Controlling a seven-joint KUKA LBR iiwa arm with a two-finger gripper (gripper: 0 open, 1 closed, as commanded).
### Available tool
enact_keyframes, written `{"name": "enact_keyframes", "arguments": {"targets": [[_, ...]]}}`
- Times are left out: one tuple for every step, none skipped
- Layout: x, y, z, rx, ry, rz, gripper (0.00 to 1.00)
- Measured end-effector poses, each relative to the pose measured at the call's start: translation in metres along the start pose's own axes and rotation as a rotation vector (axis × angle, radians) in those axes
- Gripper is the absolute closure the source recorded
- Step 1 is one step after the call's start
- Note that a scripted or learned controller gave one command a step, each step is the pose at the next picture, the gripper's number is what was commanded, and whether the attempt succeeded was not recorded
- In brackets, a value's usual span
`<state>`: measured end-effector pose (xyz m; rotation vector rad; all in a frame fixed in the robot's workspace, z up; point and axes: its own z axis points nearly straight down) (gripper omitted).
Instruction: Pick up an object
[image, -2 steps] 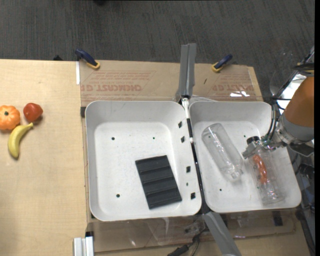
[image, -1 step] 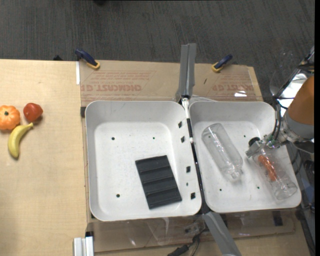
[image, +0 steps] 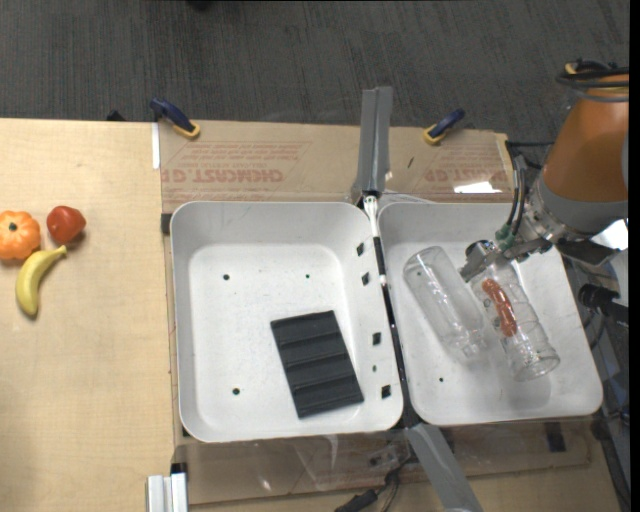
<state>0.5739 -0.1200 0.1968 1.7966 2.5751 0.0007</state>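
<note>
Bench bears two shallow white bins side by side. Left bin (image: 190, 300) holds one item: a black ribbed block (image: 316, 363), lying flat, slightly skewed, toward the near right part of the floor, apart from all walls. A grey divider post (image: 375, 140) stands at the far end of the seam between the bins.

Right bin (image: 580, 400) holds two clear plastic items lying on their sides, roughly parallel, both slanting from far-left to near-right. The left clear cup (image: 445, 300) is open-ended and lies near the bin's middle. The right clear tube (image: 520, 325) has a red-orange piece showing inside it; its near end rests toward the bin's near right corner. The two appear to touch or nearly touch along their lengths; contact cannot be confirmed through the transparent walls.

Outside the bins, on the tan board at left: an orange fruit (image: 17, 236), a red fruit (image: 66, 224) and a banana (image: 35, 280), grouped together. Two blue-and-yellow clamps (image: 175, 117) hold cardboard at the far edge.

Arm enters from the right, orange band (image: 590, 140) visible. Gripper (image: 497, 252) sits low over the right bin, at the far ends of the clear tube and cup, just above them. Pincer state: cannot tell.
</note>
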Motion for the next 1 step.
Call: {"name": "enact_keyframes", "arguments": {"targets": [[-0.001, -0.0003, -0.0074, 0.002, 0.0, 0.0, 1.0]]}}
